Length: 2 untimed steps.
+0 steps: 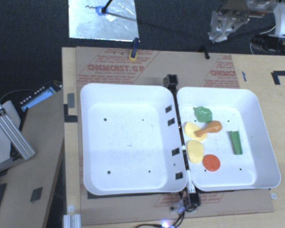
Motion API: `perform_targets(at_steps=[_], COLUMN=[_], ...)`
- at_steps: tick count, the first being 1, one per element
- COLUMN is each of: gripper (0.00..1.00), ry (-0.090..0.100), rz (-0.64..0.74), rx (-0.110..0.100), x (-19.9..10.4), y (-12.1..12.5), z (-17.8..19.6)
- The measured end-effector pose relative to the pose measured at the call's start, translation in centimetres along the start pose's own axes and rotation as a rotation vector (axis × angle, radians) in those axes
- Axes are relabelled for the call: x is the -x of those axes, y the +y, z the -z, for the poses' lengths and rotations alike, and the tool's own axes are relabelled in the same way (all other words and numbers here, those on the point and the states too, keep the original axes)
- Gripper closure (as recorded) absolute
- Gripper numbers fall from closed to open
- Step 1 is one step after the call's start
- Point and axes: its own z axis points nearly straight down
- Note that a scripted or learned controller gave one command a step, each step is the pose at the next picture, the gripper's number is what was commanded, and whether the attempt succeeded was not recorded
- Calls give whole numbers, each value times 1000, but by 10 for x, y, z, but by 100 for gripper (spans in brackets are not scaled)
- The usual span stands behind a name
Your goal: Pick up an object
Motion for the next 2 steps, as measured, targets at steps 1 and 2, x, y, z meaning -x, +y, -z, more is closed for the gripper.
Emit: perform_targets(at_steps=[1, 2], gripper=[100, 100], ry=[-3, -1], rz=[-5, 0], rx=[3, -1], x=[95, 148], y=[0, 0], z=[10, -28])
